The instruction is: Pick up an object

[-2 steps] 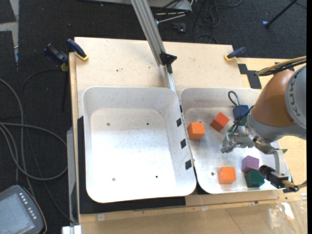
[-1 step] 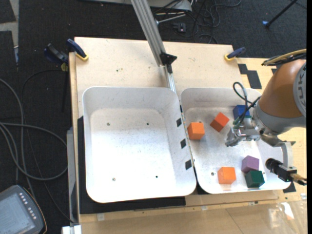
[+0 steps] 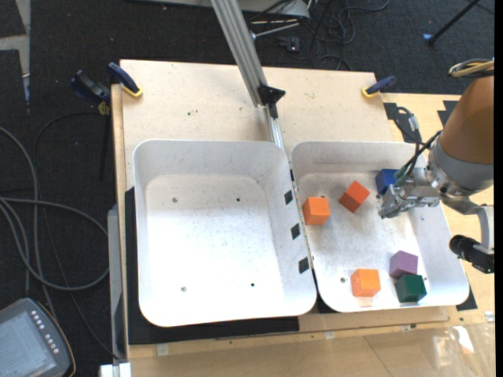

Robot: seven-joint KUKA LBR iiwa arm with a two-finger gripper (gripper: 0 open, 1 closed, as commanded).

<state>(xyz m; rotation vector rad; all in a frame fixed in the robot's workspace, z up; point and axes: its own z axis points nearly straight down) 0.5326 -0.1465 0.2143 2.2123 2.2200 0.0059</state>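
The jaws' state cannot be told; the gripper point(image 3: 391, 203) is seen low in the right bin point(image 3: 334, 151), at three o'clock of an orange cube point(image 3: 354, 196). The approach step is judged underway; a leftward shift is called for.

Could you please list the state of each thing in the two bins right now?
Gripper: low in the right bin, beside the blue block.
Orange blocks: resting loose.
Purple block: against the green block.
Left bin: flat on the bench.
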